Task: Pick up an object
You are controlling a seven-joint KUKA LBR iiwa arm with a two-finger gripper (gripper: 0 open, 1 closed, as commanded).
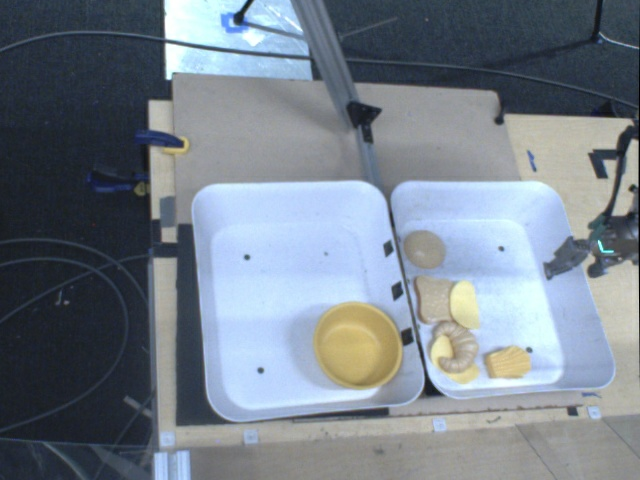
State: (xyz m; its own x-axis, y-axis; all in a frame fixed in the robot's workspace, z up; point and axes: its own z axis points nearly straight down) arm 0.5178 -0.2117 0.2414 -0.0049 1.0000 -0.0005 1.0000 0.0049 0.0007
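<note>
Bench [260, 133]: tan board top, seen from above at a slant. Blue and yellow clamps [160, 143] sit on its left edge, near the far left corner.

Left bin [230, 268]: shallow, white, with rounded corners. It holds one item, a yellow bowl [358, 344], upright, in the near right corner close to the wall shared with the neighbouring bin.

Grey pole [325, 48]: runs at a slant from the top of the view down to a black bracket at the far edge of the bench, above the seam between the bins.

Right bin [520, 208]: shallow, white, touching the left bin along its left wall. All contents lie in its left half:
- round beige piece [424, 249], near the left wall, about midway along it;
- tan bread-like slice [433, 298], just nearer the front than the round piece;
- pale yellow oval chip [464, 305], overlapping the right edge of the slice;
- curled croissant-like piece [456, 346], towards the near left corner, just in front of the slice and chip;
- yellow ridged wedge [508, 363], just right of the croissant piece, near the front wall.

Gripper [558, 264]: dark, at the right wall of the right bin, roughly midway along that wall, reaching in from the right edge of the view. It is well apart from all the objects, with nothing seen between its fingers. Whether the pincer is wide or narrow cannot be told.
</note>
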